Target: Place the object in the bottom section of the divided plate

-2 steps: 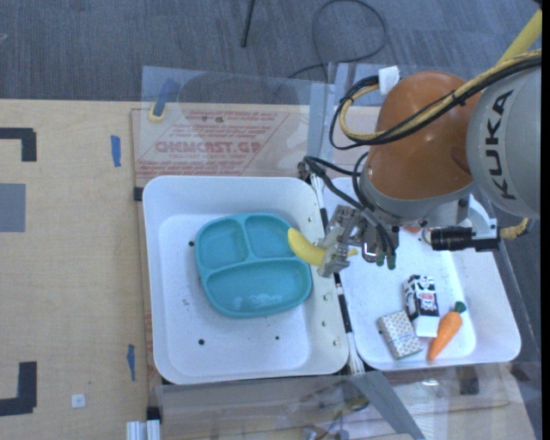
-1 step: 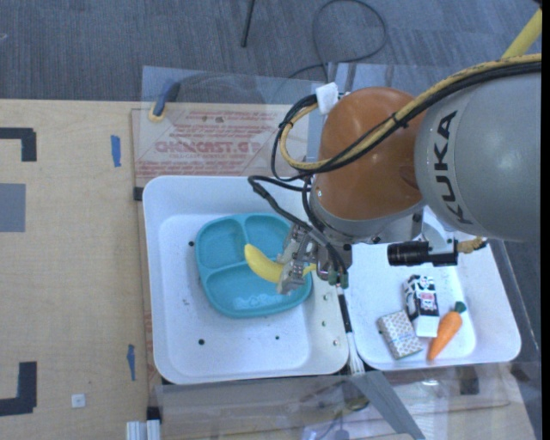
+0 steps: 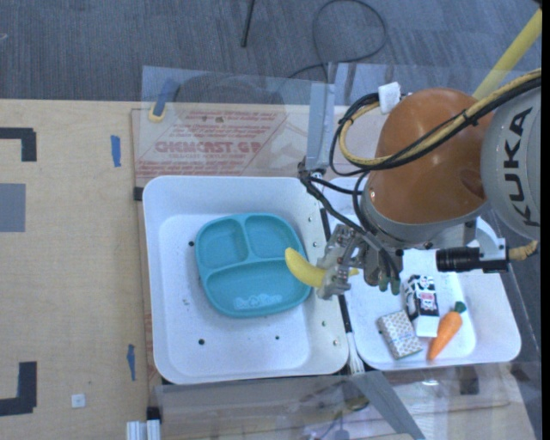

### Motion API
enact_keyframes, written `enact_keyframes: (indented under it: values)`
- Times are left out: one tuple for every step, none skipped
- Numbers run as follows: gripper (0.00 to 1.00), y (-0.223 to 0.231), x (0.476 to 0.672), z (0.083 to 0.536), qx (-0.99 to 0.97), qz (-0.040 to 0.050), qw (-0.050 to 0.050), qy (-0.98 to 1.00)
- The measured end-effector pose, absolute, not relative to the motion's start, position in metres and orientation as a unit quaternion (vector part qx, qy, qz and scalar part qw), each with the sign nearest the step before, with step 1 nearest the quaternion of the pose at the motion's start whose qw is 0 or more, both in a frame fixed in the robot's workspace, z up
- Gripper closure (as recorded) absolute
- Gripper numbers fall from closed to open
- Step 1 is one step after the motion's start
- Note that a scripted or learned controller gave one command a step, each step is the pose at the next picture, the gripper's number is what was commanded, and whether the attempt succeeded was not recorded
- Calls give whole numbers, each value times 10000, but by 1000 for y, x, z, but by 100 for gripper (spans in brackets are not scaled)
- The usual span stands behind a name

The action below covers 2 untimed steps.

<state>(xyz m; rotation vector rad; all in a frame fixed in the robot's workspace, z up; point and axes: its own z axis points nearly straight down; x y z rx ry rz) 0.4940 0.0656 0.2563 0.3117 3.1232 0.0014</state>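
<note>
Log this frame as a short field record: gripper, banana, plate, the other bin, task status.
gripper: over the seam between the bins, shut on the banana
banana: yellow, held at its right end, free end over the plate's right rim
plate: teal, divided, in the left bin; wide section nearest the camera
right bin: holds a carrot, a milk carton and a patterned block
task status: banana not yet in the bottom section

Lab (robot cell): taped bench (image 3: pixel 69 258), KUKA arm (image 3: pixel 430 155), cables (image 3: pixel 348 26).

Arm (image 3: pixel 430 163) reaching in from right, end effector (image 3: pixel 331 273) clamping banana (image 3: pixel 303 267).
</note>
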Motion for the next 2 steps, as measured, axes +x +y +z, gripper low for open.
enact_keyframes:
  values:
    - [100, 44, 493, 295, -717, 6, 44, 9974]
    - [100, 115, 526, 220, -553, 10, 19, 9985]
